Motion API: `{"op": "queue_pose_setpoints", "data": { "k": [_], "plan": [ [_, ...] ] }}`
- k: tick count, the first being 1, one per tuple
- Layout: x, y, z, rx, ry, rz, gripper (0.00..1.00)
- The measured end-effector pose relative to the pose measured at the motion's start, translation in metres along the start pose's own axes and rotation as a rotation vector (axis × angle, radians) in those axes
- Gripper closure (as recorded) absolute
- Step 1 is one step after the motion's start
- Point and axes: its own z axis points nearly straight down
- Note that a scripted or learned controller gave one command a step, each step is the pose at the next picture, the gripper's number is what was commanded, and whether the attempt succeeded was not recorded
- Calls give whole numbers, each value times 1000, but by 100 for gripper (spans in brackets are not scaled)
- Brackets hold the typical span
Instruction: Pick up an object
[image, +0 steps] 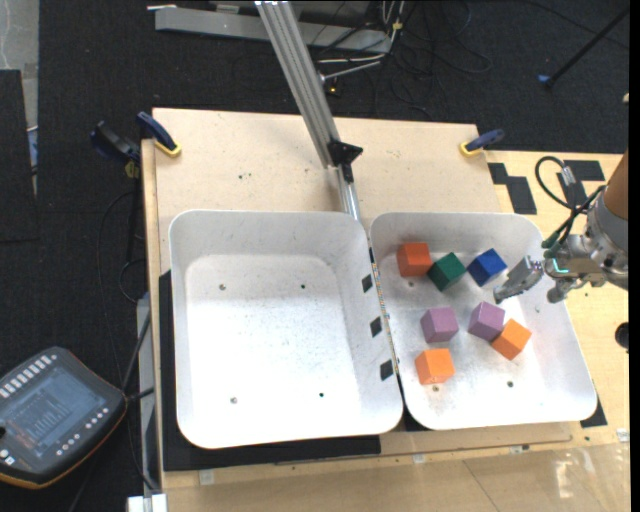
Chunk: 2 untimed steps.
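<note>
Apparently the gripper (520, 280) is hovering with fingers spread and gripping nothing, just above the purple cube (486, 320) in the right bin (560, 395), probably light, rigid, best pinched across flat sides.

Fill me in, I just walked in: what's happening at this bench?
A robot arm reaches in from the right, its gripper low over the right bin, just right of the blue cube. Seven cubes lie in that bin: three orange, two purple, one green, one blue. It holds nothing yet.
</note>
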Motion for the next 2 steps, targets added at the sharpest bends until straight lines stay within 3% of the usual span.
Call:
{"op": "queue_pose_setpoints", "data": {
  "k": [1,2],
  "plan": [
    [0,1,-2,-5,-1,1,0],
    [1,1,62,2,1,2,0]
  ]
}}
